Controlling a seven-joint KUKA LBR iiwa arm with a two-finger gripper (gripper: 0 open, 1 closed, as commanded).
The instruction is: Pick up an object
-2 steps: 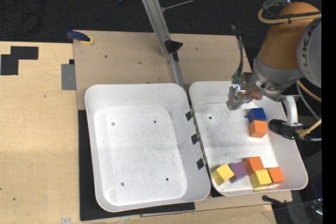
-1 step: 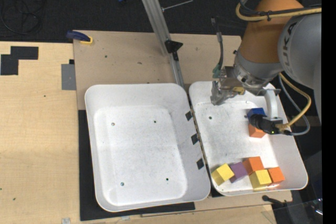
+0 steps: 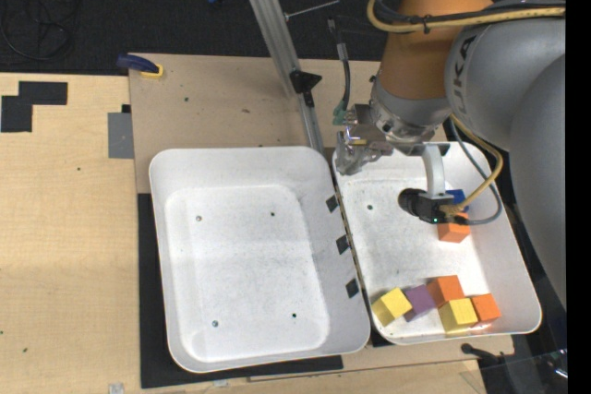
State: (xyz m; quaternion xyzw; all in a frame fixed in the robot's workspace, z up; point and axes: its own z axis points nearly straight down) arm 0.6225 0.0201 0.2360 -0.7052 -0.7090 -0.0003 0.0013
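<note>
From my station I see the arm [image 3: 503,97] reaching in over the far left corner of the right bin [image 3: 397,185]. Its jaws hang low near the divide between the two bins, above bare bin floor. From this slant I cannot tell whether the jaws are open or closed, and I see nothing between them. Everything worth picking lies in that right bin. A lone orange block [image 3: 453,232] sits toward its right side with a small blue block [image 3: 453,197] just beyond it. Along the near rim there is a huddle made up of a yellow block [image 3: 392,303], a purple block [image 3: 422,298] and a few more orange and yellow ones. The jaws are well apart from all of them. I judge these to be light, stiff cubes with flat matte faces, unlikely to slip or crush, but easy to shove aside with a glancing touch. My choice would be the lone orange block, since its sides look mostly free. I would come straight down and close across two opposite flat faces at mid height. The huddled blocks touch one another, leaving little room for the jaws between them.
</note>
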